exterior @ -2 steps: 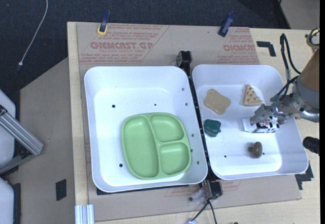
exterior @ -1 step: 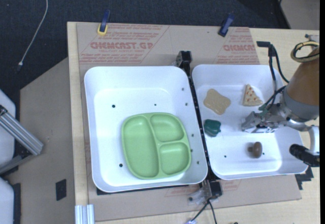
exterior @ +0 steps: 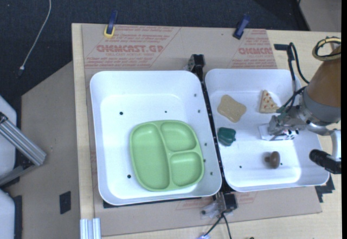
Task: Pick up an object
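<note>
Now: gripper [exterior: 279,129] low in the right bin [exterior: 246,175], no object between its fingers that you can see.

You're at the approach step, pre-grasp. Gripper sits near the bin's right edge, about mid-way along it; whether the pincer is apart or together you can't tell from this angle (wrist hides it). Candidates: tan biscuit-shaped piece [exterior: 231,108] twd the far-left part of the bin, pizza-slice toy [exterior: 267,102] near the far edge, just beyond the gripper, green lump [exterior: 226,135] at the left wall, brown lump [exterior: 272,159] twd the near edge, closest on that side. Left bin [exterior: 108,102] carries a green divided plate [exterior: 166,154]. Next move, I'd judge: pick one target, centre over it, descend, close, then lift and check sth is actually held.
</note>
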Robot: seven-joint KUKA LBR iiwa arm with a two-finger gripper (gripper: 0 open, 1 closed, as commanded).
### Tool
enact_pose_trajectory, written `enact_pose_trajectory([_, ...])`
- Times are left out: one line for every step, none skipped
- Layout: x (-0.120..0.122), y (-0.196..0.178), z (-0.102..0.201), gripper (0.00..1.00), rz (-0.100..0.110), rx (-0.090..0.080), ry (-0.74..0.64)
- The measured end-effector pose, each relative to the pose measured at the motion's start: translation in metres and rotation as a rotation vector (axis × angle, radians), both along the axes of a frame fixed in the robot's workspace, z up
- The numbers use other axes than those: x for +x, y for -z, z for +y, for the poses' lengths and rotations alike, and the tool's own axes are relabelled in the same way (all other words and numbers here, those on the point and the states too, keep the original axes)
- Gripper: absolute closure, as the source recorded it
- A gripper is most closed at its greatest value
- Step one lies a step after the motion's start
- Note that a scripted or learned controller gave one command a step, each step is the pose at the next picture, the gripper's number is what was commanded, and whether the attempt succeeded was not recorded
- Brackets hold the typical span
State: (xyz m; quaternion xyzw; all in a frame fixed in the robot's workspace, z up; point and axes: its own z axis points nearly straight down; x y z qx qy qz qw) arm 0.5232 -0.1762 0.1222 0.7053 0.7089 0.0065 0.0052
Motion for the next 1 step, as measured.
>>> enact_pose_trajectory([0.0067,-0.0609,0.0055,1.0,0.01,-0.004,0.003])
